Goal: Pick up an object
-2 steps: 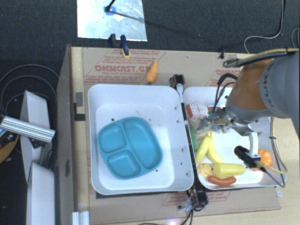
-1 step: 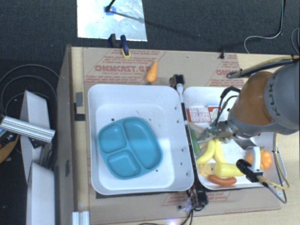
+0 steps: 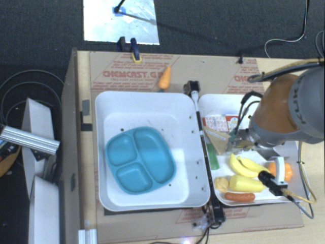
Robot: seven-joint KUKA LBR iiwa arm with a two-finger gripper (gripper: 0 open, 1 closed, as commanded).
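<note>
Arm enters from 3 o'clock, wrist over right bin (image 3: 219,101). Claw (image 3: 234,144) low in bin; cannot tell how it is set, nor whether it holds anything. Banana (image 3: 244,165) just beside claw at 5 o'clock. Yellow block (image 3: 242,183) and sausage (image 3: 239,196) further toward 6 o'clock. Left bin (image 3: 147,101) holds blue divided tray (image 3: 140,158). Carrot (image 3: 164,78) on tabletop (image 3: 213,70) at 12 o'clock of left bin.

We read red print "CHEMCAST GP" on brown cardboard sheet (image 3: 152,67) covering desk, near far edge behind left bin (image 3: 101,136). Same red print repeats at far right corner of sheet, slanted, partly cut by arm (image 3: 289,105). Red-and-white packet (image 3: 219,122) in right bin (image 3: 213,103) bears lettering, too small for us to read.
</note>
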